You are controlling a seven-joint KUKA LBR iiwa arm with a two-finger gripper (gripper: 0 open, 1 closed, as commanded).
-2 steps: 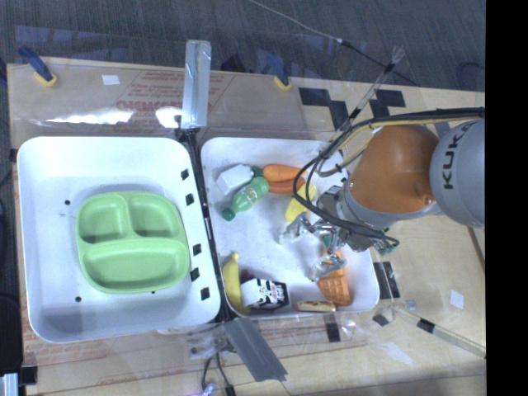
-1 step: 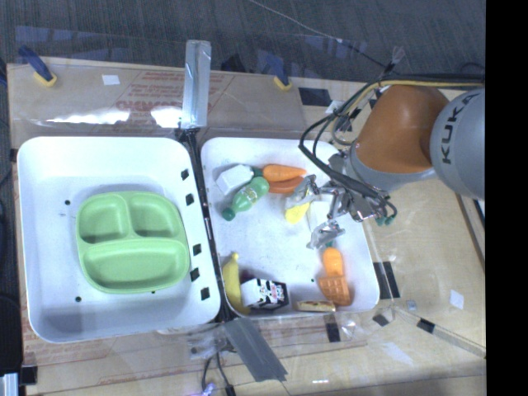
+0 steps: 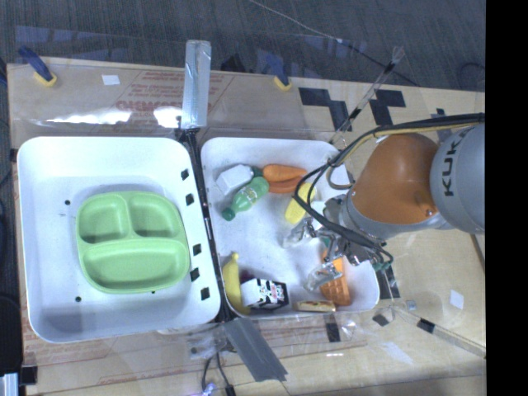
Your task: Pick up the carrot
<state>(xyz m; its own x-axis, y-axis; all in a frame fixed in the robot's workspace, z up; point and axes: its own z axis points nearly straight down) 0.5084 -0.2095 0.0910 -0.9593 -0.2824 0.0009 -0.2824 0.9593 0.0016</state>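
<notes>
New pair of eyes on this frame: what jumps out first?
The grey arm with its orange band reaches in from the right and hangs over the right bin, its pincer low near an orange item at the bin's near right corner. The bright green divided plate sits alone in the left bin. The carrot lies at the far side of the right bin, beside a green bottle, apart from the pincer.

A robotics lab, evidently: taped cardboard surface, two white bins, marker tags, loose cables, carpet beyond.
</notes>
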